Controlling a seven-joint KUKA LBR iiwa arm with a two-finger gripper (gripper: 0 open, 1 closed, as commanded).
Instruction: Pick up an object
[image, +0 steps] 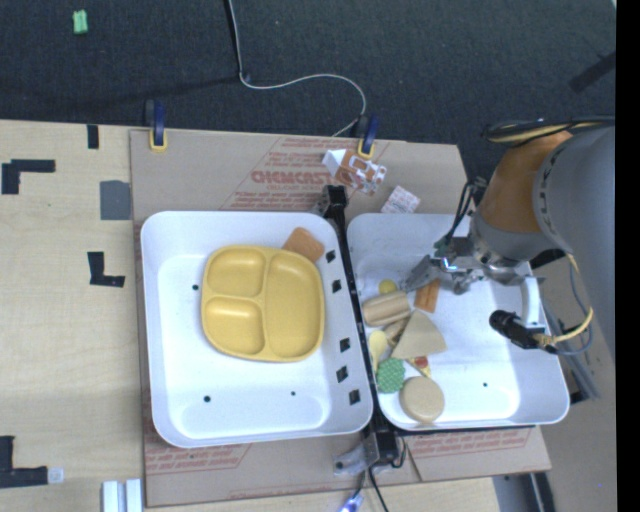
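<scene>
I'm seeing 2 smooth white plastic bins (175, 400), a glossy yellow plastic tray (263, 302), matt brown cardboard (240, 175) at 12 o'clock, and pale wood bench (60, 330).

arm (560, 200) in from the right, orange band at top, wrist pitched down and left, gripper (425, 275) low at the end, pointing left, finger state not readable

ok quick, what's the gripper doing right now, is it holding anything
Gripper: low over the right bin, next to an orange stick-shaped piece; whether it grips anything cannot be told.
</scene>
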